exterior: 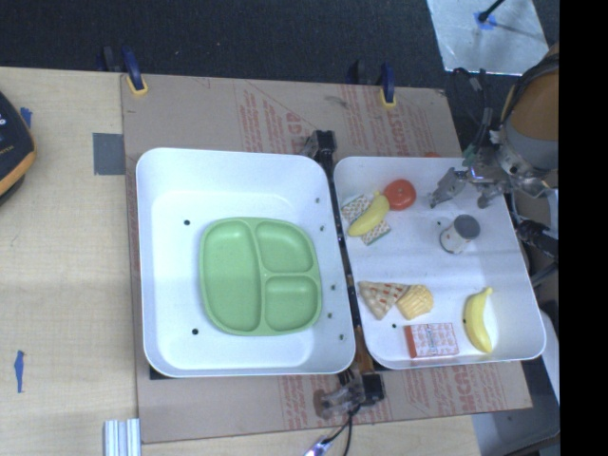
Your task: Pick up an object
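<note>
The right bin point(513, 255) holds several toy foods. A red tomato point(400, 194) lies at the back, next to a small yellow banana point(370, 217) resting on a checked wafer point(357, 206). A grey cylinder point(462, 234) lies near the middle. Toward the front are a pizza slice point(381, 297), a yellow ridged piece point(416, 301), a larger banana point(480, 319) and a red-and-white packet point(432, 339). My gripper point(465, 191) hangs over the bin's back right part, just behind the grey cylinder, open with nothing between its fingers.
The left bin point(161, 255) holds a green divided plate point(258, 275). Both bins rest on a clamped cardboard sheet point(237, 112). The arm's orange band point(534, 107) rises at the right edge. A dark device point(11, 145) lies at the far left.
</note>
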Available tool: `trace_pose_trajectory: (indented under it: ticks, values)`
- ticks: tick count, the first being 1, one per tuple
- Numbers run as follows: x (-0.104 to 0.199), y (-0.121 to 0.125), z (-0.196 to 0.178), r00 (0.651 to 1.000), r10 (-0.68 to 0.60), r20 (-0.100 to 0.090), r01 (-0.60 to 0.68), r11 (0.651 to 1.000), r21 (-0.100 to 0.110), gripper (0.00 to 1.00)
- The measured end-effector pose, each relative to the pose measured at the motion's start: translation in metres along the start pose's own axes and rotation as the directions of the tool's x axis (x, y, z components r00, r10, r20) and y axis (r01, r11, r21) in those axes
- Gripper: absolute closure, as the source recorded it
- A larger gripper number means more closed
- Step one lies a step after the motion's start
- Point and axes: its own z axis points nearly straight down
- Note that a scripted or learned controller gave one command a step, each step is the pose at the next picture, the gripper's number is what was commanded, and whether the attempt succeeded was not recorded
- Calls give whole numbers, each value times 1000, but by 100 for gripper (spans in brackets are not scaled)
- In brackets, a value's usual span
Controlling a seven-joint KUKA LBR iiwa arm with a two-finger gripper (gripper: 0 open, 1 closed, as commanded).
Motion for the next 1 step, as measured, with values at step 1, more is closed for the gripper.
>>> trace_pose_trajectory:
  ticks: [1]
  values:
    - [0, -143, 38, 1000, 1, -1, -1, 1000, 1, 0]
